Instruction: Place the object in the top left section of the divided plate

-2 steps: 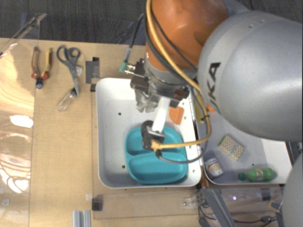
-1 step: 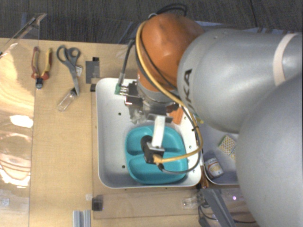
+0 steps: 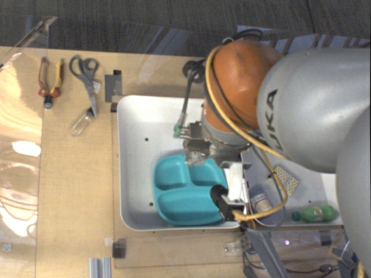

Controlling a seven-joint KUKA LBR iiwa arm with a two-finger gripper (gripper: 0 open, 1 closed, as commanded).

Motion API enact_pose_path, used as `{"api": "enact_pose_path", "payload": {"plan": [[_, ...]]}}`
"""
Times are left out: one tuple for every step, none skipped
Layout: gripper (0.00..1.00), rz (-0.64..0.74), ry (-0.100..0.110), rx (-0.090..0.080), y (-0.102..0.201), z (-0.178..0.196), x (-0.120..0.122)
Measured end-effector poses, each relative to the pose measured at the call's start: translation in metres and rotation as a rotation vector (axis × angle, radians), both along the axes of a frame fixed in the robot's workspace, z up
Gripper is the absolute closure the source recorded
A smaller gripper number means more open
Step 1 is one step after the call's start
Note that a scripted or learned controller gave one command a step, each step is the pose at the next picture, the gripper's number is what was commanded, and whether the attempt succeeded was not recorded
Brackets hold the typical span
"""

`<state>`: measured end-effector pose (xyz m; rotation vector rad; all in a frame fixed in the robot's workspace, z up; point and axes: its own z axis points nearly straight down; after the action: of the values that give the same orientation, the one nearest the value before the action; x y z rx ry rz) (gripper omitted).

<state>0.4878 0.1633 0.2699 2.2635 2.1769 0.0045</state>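
Wooden bench [image 3: 75,172] under a big grey arm [image 3: 324,109], two white bins below it.

Reaching in from the right, the arm fills that side, its orange band [image 3: 237,80] bulging above the wrist and the black letters "KA" of the maker's name readable on the grey shell. It bends down over the left bin [image 3: 136,155], where the teal divided plate [image 3: 185,193] lies toward the near right corner. The gripper [image 3: 197,149] hangs just over the plate's far edge, by its upper sections; I cannot tell how its tool is set, or whether it carries anything. In the right bin sit a green bottle [image 3: 316,214] and a small jar [image 3: 261,202]. Scissors [image 3: 87,77] and red-handled pliers [image 3: 49,81] lie on the bench's far left.
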Motion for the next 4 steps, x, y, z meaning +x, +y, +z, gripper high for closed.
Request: {"api": "enact_pose_path", "payload": {"plan": [[1.0,0.068,-0.003,0.0,-0.009,0.083,0.045],[1.0,0.194,0.002,-0.001,0.048,-0.041,0.059],[1.0,0.211,-0.001,0.001,0.019,-0.011,0.0],[1.0,0.266,-0.001,0.0,-0.017,-0.059,0.0]]}}
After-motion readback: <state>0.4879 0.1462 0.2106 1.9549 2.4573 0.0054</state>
